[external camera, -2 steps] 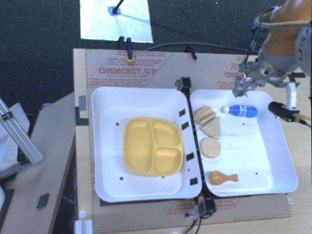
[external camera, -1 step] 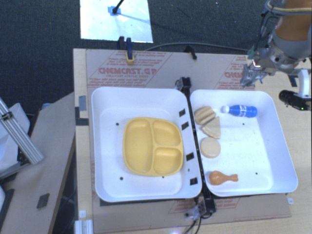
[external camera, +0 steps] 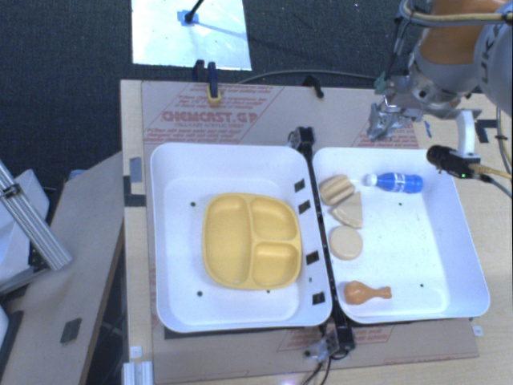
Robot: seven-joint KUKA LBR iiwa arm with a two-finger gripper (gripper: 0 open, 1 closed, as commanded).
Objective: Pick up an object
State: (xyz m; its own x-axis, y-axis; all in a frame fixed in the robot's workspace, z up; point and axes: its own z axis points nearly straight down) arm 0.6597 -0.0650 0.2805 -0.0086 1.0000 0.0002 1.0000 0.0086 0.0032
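- A drumstick (external camera: pixel 367 293), orange-brown, lies nearest the camera in the right bin (external camera: pixel 449 239), close to its front left corner.
- A divided yellow plate (external camera: pixel 252 241) sits in the middle of the left bin (external camera: pixel 172 215), which touches the right bin along a black centre divider.
- A round cracker (external camera: pixel 346 243) rests just behind the drumstick, near the right bin's left wall.
- A wedge of bread (external camera: pixel 350 212) lies next to the cracker on its far side, almost touching it.
- A tan roll (external camera: pixel 337 188) sits behind the wedge, touching it, hard against the bin's left wall.
- A blue bottle (external camera: pixel 394 182) with a white cap lies on its side beside the roll, cap pointing left, near the bin's back wall.
- The claw (external camera: pixel 386 124) hangs above the brown worktop (external camera: pixel 240 111) just beyond the right bin's back rim, apart from every item in the bins; it grips nothing, and how far its tips are parted cannot be told from this angle.
- The grey arm with its orange band (external camera: pixel 465 6) reaches in from the upper right.
- A pale sheet (external camera: pixel 192 22) lies on the dark floor beyond the worktop.
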